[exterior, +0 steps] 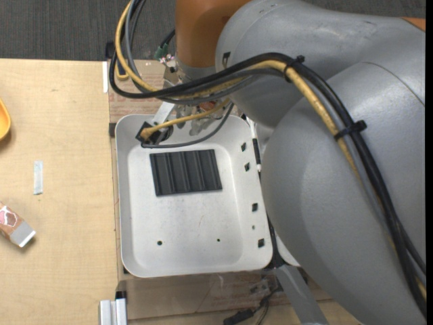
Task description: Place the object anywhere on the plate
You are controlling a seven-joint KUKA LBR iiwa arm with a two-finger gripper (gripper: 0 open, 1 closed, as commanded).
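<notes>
One white bin (193, 249) lies in sight, bearing one dark ribbed pad (186, 172); one grey arm (338, 147) with one orange band (203, 19) carries two yellow cables (128, 73). On the counter (61, 114) lie one small grey strip (38, 178) and one wrapped bar (15, 225); one orange rim (3, 119) shows at the left edge.

Wooden bench (61, 114) — white bin (193, 249), small packet (13, 225) on it.

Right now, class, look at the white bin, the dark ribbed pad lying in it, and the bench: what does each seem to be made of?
Bin: probably moulded plastic, white and smooth, with rounded corners and a faint sheen.
Pad: perhaps rubber or foam, matt black with parallel ribs; the look leaves it open.
Bench: seems to be wood or wood laminate, pale tan with a fine grain and a flat matt finish.
</notes>
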